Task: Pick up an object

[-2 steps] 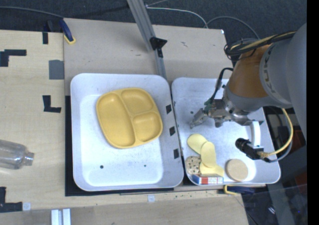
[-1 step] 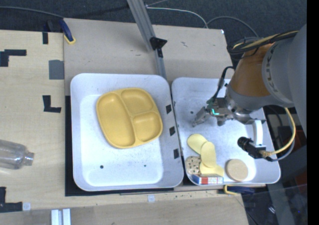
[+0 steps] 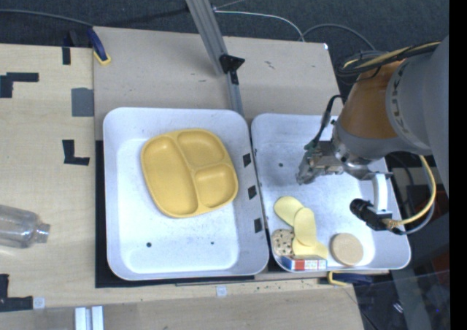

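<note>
Here the jaws [image 3: 306, 172] hang over the right bin [image 3: 273, 131], apparently together and holding nothing, above the yellow pieces [image 3: 298, 219]; a yellow tray [image 3: 190, 171] fills the left bin [image 3: 120, 175].

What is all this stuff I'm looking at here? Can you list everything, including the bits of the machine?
Bins: 2, white, side by side on the bench; left bin, right bin.
Divided plate: 1, yellow, three compartments, in the left bin.
Banana-like toy: 1, pale yellow, near front of the right bin.
Cookie: 1, brown speckled, front left corner of the right bin.
Round disc: 1, tan, front of the right bin.
Small box: 1, red, white and blue, against the right bin's front wall.
Clear bottle: 1, transparent, lying on the bench at far left.
Metal pole: 1, grey, behind the bins.
Arm: 1, grey with orange band, from the right.
Gripper: 1, dark, over the right bin.
</note>
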Controlling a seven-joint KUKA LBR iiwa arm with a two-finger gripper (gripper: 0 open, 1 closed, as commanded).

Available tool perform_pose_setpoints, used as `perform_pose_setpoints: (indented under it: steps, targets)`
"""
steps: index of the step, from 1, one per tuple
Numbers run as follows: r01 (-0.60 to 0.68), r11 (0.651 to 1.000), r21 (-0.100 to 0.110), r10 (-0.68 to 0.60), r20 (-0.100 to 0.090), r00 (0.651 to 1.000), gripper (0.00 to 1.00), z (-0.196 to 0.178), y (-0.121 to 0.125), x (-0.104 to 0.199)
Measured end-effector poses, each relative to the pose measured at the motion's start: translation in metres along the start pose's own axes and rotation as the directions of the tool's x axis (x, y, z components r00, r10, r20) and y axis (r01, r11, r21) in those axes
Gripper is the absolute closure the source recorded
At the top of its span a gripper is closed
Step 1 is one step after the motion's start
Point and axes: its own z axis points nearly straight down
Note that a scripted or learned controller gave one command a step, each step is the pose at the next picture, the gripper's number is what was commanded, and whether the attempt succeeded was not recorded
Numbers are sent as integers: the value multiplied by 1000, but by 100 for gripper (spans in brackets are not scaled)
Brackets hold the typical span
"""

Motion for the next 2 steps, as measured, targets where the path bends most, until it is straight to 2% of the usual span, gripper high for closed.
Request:
perform_pose_setpoints:
  steps: [1, 2]
  targets:
    - [0, 1000, 0, 0, 0, 1000, 0, 1, 0, 0]
    - [0, 1000, 2, 0, -2, 1000, 100, -9, 0, 1]
